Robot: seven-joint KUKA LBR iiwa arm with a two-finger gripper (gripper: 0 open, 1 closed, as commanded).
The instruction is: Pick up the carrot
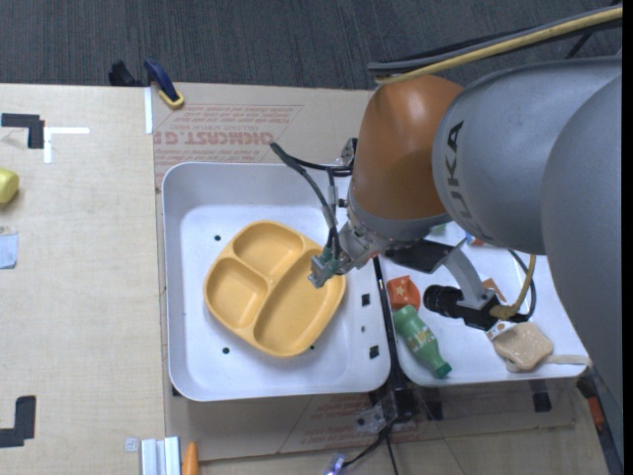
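My gripper (pixel 325 265) hangs low over the right rim of a yellow divided plate (pixel 259 290) in the left bin (pixel 188 265). Nothing shows between its tips. A small red-orange thing (pixel 403 290), possibly the carrot, lies in the right bin (pixel 475 364) just past the divider, to the right of the gripper. The arm's orange band and grey body hide much of the right bin.
A green bottle (pixel 422 341) lies below the red-orange thing, and a tan bread-like piece (pixel 521 345) sits near the right bin's front. On the bench at far left is a yellow object (pixel 6 186). A blue clip (pixel 163 83) lies behind the left bin.
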